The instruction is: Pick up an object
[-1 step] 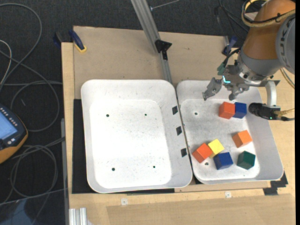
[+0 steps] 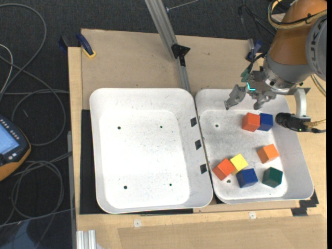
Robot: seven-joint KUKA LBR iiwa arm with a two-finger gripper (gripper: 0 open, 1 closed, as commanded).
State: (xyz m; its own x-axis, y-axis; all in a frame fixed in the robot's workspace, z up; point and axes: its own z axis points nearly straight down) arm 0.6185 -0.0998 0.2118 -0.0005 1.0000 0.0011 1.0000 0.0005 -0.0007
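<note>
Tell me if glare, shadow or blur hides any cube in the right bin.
Camera view: even light, no glare on the right bin; soft shadows only. All seven cubes read sharp, including the red cube and blue cube near the gripper, which looks slightly blurred.

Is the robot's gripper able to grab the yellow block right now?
Probably yes. The gripper hangs above the right bin's far end, and the yellow block lies uncovered nearer the front. An orange block and a blue block crowd it, so gripping may be tricky.
</note>
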